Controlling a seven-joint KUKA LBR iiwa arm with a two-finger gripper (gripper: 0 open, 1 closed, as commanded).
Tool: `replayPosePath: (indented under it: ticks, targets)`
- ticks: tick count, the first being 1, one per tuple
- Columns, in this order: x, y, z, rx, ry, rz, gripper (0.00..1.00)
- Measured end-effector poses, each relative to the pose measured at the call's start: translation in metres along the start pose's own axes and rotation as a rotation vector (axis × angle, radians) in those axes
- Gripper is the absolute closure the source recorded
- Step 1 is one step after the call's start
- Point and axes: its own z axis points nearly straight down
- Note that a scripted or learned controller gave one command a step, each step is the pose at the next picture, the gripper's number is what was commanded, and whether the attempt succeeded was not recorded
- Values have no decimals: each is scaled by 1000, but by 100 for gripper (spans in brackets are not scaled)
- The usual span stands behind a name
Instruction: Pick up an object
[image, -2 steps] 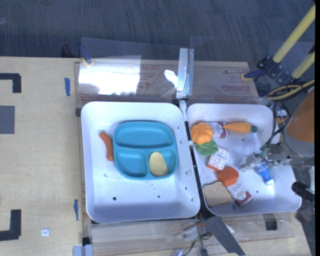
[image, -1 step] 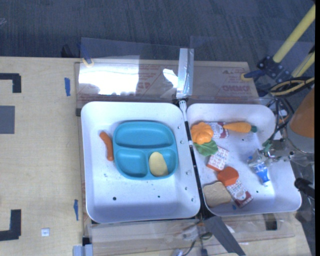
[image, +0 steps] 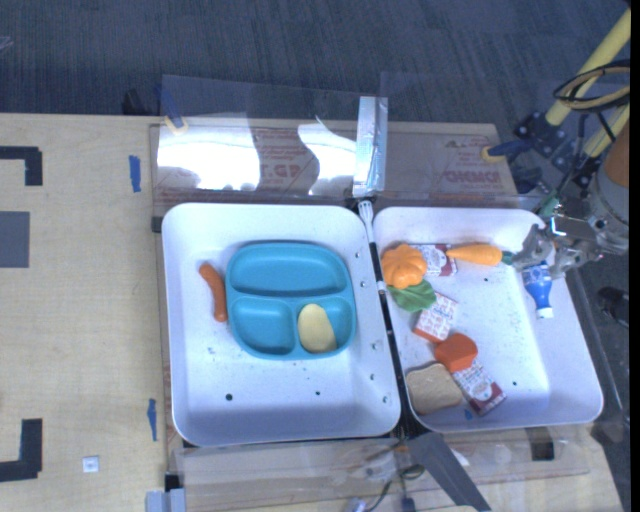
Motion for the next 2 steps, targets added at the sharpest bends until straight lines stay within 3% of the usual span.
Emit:
replayPosePath:
  ticks: [1,2]
  targets:
    - [-36,-40,24,9,-1,-38,100]
    - [33,-6,25,8,0,80,100]
